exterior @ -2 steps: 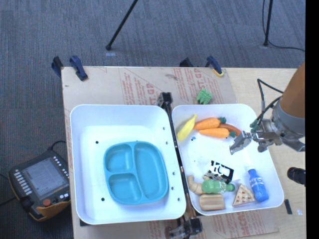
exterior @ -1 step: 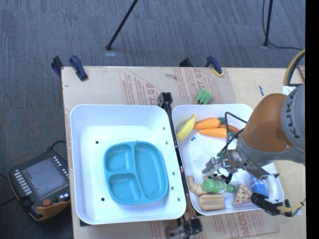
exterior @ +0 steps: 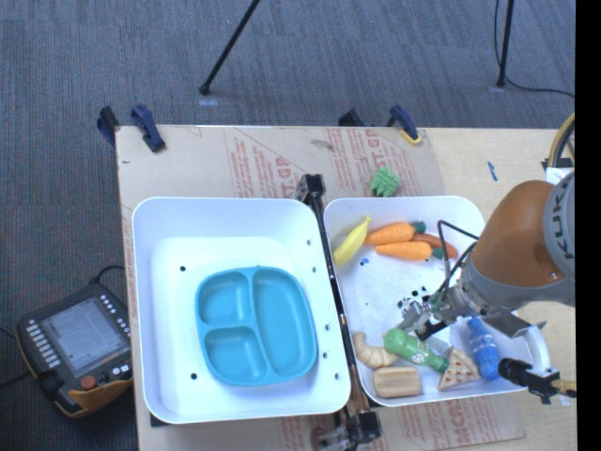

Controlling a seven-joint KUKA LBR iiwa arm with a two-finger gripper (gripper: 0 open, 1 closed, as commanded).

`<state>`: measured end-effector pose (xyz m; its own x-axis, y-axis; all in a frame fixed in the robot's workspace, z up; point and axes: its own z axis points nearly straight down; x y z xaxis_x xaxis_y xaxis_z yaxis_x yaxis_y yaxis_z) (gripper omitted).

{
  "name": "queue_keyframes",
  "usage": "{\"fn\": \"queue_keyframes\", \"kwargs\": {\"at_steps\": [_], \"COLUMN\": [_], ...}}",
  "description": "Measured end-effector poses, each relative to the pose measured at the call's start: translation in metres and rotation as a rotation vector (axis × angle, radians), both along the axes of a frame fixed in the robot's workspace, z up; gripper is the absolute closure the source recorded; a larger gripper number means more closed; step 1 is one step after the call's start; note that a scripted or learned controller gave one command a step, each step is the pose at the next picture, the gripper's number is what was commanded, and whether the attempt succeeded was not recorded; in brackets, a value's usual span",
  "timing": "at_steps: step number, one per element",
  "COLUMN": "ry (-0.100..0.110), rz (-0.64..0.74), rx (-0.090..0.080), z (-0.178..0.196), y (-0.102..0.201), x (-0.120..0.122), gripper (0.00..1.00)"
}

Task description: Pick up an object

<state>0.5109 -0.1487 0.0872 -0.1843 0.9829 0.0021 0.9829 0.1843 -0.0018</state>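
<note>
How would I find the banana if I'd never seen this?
Look in the right bin, at its far left corner beside the divider. The banana lies there, tilted. It is the one yellow thing; the carrots beside it are orange.

Grey carpet floor (exterior: 282, 54) bears 2 stand legs (exterior: 235, 34) behind a cardboard-topped bench (exterior: 244, 163).

bench: you see a pale board top (exterior: 235, 153) printed with red lettering.
clamps: blue ones (exterior: 146, 127) grip its far edge.
left bin (exterior: 169, 224): it rests on the board.
right bin (exterior: 376, 383): just beside the left one.
green toy (exterior: 384, 182): on bare board behind the right bin.
</note>
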Motion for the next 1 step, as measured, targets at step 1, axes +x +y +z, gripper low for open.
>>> {"fn": "queue_keyframes", "kwargs": {"at_steps": [1], "ry": [-0.001], "rz": [-0.007], "rx": [0.0], "z": [0.0106], "y": [-0.0011], "x": [0.0004], "gripper": [1.0]}}
